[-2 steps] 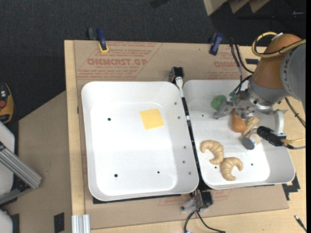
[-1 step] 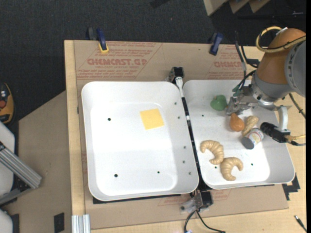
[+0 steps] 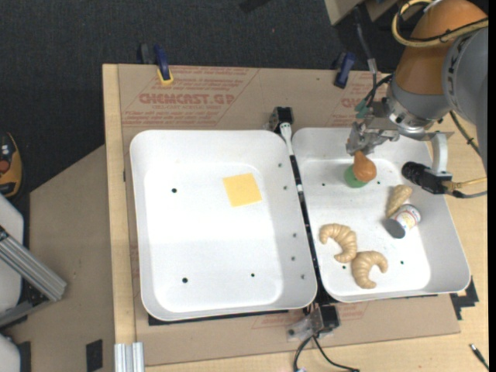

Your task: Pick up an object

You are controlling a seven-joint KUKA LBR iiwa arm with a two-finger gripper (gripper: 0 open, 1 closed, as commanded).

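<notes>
My gripper [image 3: 364, 144] hangs over the back of the right bin [image 3: 446, 273]. It sits directly above an orange object with a green base [image 3: 361, 170], at or just touching its top. The gripper's body hides how it meets the object. Further forward in the same bin lie two croissants [image 3: 339, 240] [image 3: 369, 267]. A pale beige piece [image 3: 399, 198] and a small grey-and-white cylinder [image 3: 403, 221] lie to their right. A flat yellow square [image 3: 242, 189] rests in the left bin [image 3: 147, 231].
The two white bins meet at a black-clipped seam [image 3: 298, 200] down the middle. They stand on a cardboard sheet [image 3: 232, 91] held by blue clamps [image 3: 161, 62] at the back. A black cable fitting [image 3: 425, 177] hangs off the arm over the right bin's right side.
</notes>
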